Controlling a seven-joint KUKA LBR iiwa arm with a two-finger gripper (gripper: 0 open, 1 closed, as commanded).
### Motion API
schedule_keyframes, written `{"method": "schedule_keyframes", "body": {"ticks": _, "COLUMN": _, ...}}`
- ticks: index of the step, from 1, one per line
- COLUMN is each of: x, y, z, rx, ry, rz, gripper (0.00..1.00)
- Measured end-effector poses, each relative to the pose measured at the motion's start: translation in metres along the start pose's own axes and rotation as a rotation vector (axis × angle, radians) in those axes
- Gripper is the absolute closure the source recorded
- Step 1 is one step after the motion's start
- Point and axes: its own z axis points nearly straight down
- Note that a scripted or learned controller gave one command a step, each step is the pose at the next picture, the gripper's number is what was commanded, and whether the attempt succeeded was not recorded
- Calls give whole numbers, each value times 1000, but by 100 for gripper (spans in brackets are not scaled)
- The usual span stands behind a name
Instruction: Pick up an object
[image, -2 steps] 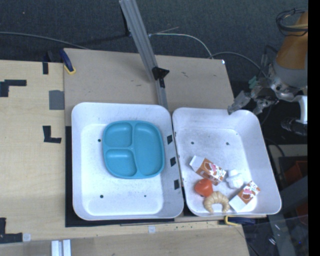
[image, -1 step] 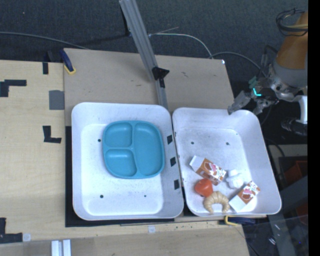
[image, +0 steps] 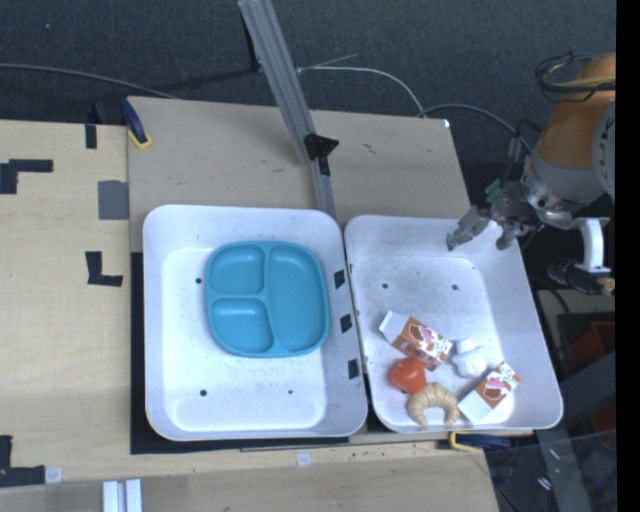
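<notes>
Two white bins are set side by side on the bench. A blue divided plate lies in the left bin. Cartons, a tomato and a croissant are clustered low in the right bin. The gripper is seen spread open, holding nothing, over that bin's upper right rim.

A light wooden bench carries two shallow white bins set side by side, their inner rims touching. The left bin and the right bin rest on a dark mat whose edge shows along the left bin's outer side and below both. Pieces of black tape and a grey patch mark the bench surface left of the bins. A grey metal post rises at a slant from the bench behind the bins.
</notes>
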Motion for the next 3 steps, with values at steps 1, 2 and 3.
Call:
{"method": "schedule_keyframes", "body": {"ticks": 1, "x": 0, "y": -3, "z": 44, "rx": -1, "ry": 0, "rz": -1, "gripper": 0}}
{"method": "schedule_keyframes", "body": {"ticks": 2, "x": 2, "y": -4, "z": 99, "rx": 0, "ry": 0, "rz": -1, "gripper": 0}}
{"method": "schedule_keyframes", "body": {"ticks": 3, "x": 2, "y": -2, "z": 85, "rx": -5, "ry": -2, "rz": -3, "gripper": 100}}
